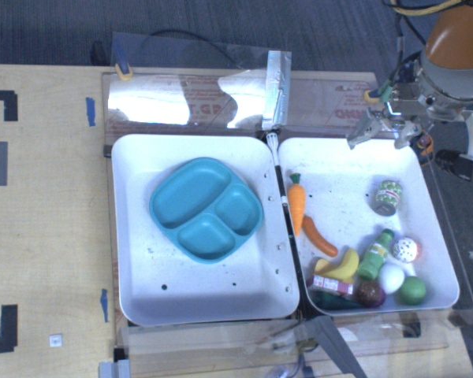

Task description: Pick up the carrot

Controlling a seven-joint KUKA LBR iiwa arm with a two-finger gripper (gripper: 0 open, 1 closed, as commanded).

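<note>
The carrot (296, 204) lies in the right bin (441, 235), hard against its left wall, with a chili (319, 238) touching its tip. The gripper (386, 128) hangs open and empty over the far rim, well apart. I'd worry a finger hits the wall or snags the chili.

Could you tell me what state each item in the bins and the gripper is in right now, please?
carrot: lying flat along the right bin's left wall, not gripped
blue divided plate: upright in the left bin, nothing in its compartments
small can: on its side, apart from the pile
green bottle: lying tilted in the pile
banana: lying in the pile
gripper: over the right bin's far edge, holding nothing
</note>
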